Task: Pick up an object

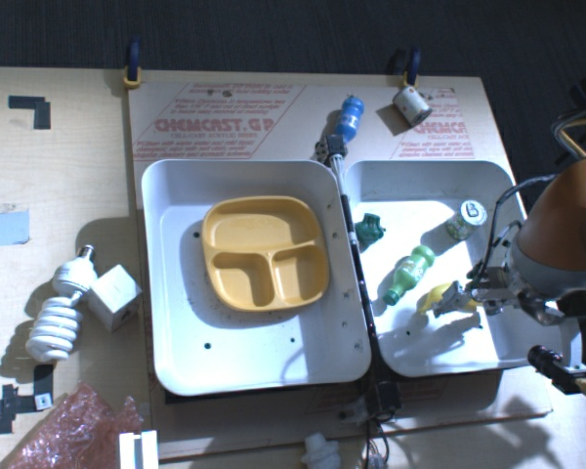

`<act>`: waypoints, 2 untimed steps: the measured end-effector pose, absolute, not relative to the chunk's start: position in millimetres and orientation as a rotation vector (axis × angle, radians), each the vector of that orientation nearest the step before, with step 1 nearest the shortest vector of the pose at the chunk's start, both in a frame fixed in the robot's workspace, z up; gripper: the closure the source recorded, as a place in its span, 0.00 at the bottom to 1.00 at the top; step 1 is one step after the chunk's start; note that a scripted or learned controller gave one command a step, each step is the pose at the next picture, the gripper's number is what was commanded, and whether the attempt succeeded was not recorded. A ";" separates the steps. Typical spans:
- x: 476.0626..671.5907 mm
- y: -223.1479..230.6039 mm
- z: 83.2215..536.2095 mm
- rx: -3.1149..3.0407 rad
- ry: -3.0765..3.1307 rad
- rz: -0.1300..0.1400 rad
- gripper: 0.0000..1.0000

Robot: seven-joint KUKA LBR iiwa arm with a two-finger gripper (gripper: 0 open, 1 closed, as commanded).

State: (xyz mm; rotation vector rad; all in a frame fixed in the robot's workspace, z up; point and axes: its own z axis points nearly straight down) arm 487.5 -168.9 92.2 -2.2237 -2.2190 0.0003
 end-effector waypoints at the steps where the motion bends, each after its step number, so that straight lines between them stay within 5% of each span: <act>1: 478.5 -215.0 137.3 -2.225 -2.222 -0.001 0.00; 2: 477.9 -107.7 92.2 -2.222 -2.221 0.000 0.00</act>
